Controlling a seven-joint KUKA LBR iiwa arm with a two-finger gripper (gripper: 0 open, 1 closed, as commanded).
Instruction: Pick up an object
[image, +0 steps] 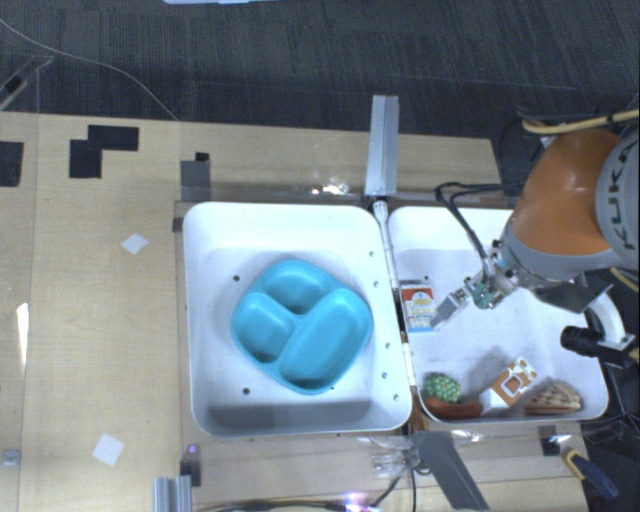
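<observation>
The claw hangs in the right bin, and I cannot tell how it is set. The little red and white box lies just left of it, by the wall between the bins, its long side pointing up and down the picture

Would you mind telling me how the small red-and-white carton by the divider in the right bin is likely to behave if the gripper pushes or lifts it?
The carton looks like a small flat-sided box, so probably light and likelier to slide than roll. It lies against the right bin wall, so a push may jam it. The gripper is beside it.
</observation>
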